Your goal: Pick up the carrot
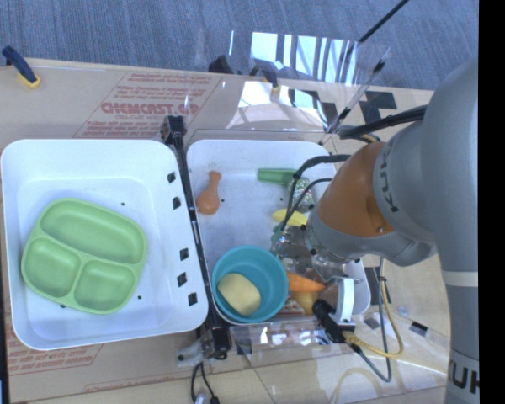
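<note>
The carrot [305,284] is a small orange piece lying near the front edge of the right bin [244,217], just right of a teal bowl [269,269]. My gripper [303,263] hangs low over the bin, directly above the carrot and touching or nearly touching it. The wrist and its orange band hide most of the gripper and the carrot's far end. I cannot make out whether the carrot sits inside the gripper.
The teal bowl holds a pale yellow lump [239,293]. A tan drumstick-shaped toy [208,194], a green piece [276,175] and a yellow piece [290,218] also lie in the right bin. The left bin [17,167] holds a green divided plate [84,255]. Cables trail at the front right.
</note>
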You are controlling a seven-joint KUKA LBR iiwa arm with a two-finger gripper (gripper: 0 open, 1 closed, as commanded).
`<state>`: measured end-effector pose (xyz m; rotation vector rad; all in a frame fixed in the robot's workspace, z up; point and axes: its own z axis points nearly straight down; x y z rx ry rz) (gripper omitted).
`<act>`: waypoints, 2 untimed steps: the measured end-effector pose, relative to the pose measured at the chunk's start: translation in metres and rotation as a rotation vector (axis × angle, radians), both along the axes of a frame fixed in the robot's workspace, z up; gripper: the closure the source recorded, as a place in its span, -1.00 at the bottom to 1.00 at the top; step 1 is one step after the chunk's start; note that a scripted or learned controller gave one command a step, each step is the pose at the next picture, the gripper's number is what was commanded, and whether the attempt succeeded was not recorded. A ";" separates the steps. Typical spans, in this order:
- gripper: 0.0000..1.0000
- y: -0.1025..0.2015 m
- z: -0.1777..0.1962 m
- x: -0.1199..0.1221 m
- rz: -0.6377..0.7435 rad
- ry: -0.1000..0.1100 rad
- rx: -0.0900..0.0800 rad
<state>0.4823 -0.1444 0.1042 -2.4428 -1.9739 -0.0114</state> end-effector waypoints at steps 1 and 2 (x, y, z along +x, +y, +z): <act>1.00 -0.039 0.019 -0.005 0.336 0.008 -0.006; 1.00 0.013 0.071 0.025 0.331 0.007 -0.004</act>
